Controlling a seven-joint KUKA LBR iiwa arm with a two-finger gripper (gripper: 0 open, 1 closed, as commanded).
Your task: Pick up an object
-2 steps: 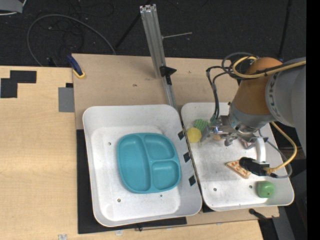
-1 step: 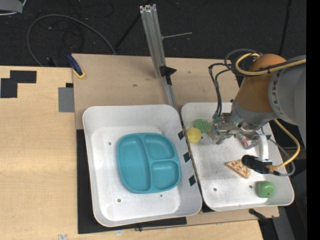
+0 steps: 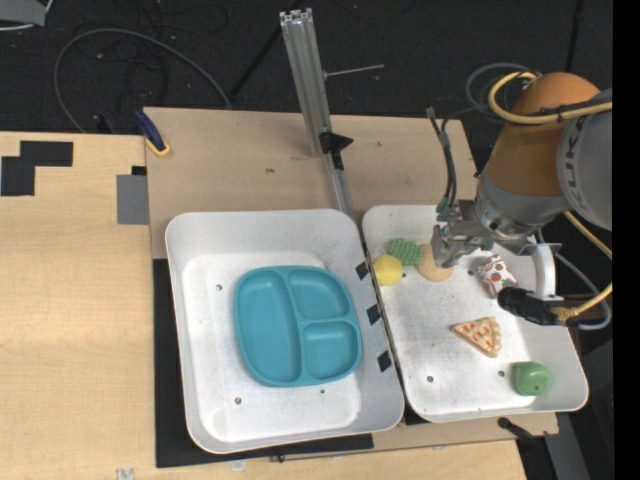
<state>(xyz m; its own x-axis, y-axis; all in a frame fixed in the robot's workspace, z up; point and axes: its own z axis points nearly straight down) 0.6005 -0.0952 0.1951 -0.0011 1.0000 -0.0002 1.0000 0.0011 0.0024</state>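
Dark floor and loose cables lie behind the wooden worktop, which bears two white bins. Right of centre, the right bin holds the likely targets: the hand sits low at the bin's upper edge, touching or just above a tan round piece, with a yellow ball left of it and a green ridged piece between. Whether the hand is wide or narrow I cannot tell; the wrist hides it. A pizza slice lies lower right.

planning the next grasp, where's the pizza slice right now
In the camera view the pizza slice lies flat in the right bin, up-left of the green apple and below the gripper.
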